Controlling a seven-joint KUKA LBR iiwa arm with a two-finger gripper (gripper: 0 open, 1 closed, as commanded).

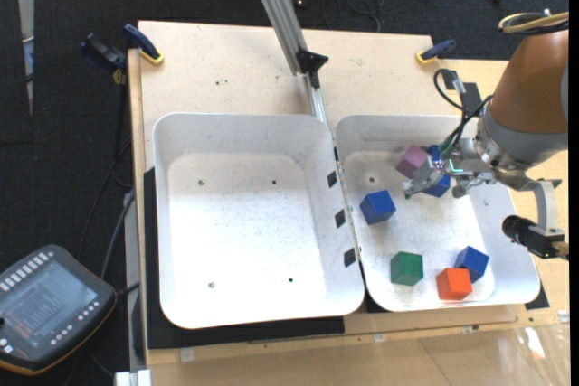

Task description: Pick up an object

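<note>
Hovering above a blue cube (438, 185), the metal tool's (441, 183) grip state is unclear.

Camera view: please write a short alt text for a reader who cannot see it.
A robot arm reaches from the right into the right white bin, its gripper low over a pink block and a blue block. The bin also holds two more blue blocks, a green block and an orange block.

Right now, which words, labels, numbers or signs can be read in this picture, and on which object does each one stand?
None can be read.
Handheld control pendant: its screen and keys are too blurred to read.
Black tabs on the bins' shared rim: no text visible.
Coloured blocks, such as the green block: plain faces.
</note>
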